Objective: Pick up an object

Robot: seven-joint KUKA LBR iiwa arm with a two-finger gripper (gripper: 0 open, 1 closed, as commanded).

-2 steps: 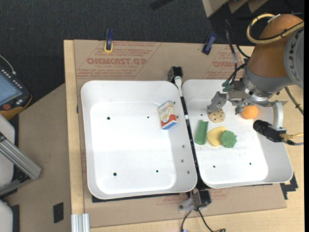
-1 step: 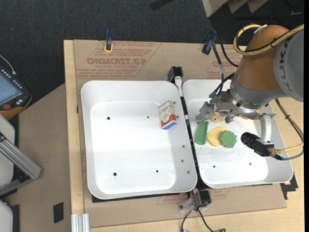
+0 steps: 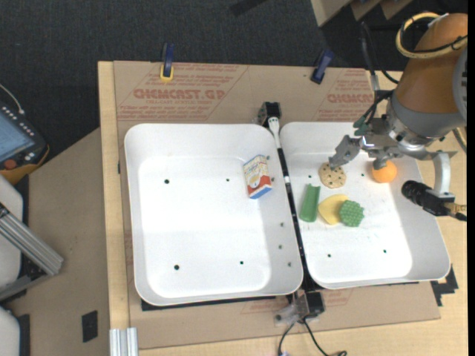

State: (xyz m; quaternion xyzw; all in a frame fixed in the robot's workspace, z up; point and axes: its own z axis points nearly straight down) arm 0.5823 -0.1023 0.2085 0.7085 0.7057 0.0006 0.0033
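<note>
The counter [image 3: 223, 87] carries two shallow white bins side by side. The left bin [image 3: 200, 273] holds a small carton [image 3: 257, 176] near its right wall. The right bin [image 3: 415, 262] holds the other things. The grey arm [image 3: 427, 87] reaches in from the right, and its hand [image 3: 355, 149] hangs over the upper part of the right bin; I cannot tell how its fingers stand. A round tan cracker [image 3: 333, 175] lies just below the hand. An orange ball [image 3: 384, 171] sits to its right. Lower lie a green stick [image 3: 309, 202], a yellow piece [image 3: 331, 210] and a green knobbly piece [image 3: 351, 213], touching.
</note>
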